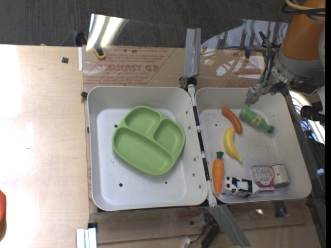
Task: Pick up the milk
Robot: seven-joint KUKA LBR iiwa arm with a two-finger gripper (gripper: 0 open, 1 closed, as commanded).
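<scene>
- We see two white bins side by side: the left bin (98, 138) and the right bin (297, 154), joined along a hinge-like middle strip.
- Behind the bins lies one sheet of cardboard (134, 66) with red printing; we can make out letters like "CAST" but cannot read the whole word.
- One grey arm (305, 30) with its orange band reaches in at the upper right.
- One green divided plate (149, 139), with three compartments, lies alone in the left bin.
- One gripper (254, 98) hangs over the far edge of the right bin, just above the green bottle; we cannot tell how its fingers stand, and nothing shows between them.
- One pink-and-white carton (269, 176) lies on its side at the near right of the right bin; its label is too small to read.
- One milk (238, 186), a small carton with black cow patches, lies on its side at the near edge of the right bin, between the carrot and the pink carton, well apart from the gripper.
- One green bottle (256, 119) lies tilted.
- One carrot (218, 173), one banana (231, 143), one sausage (232, 119).
</scene>
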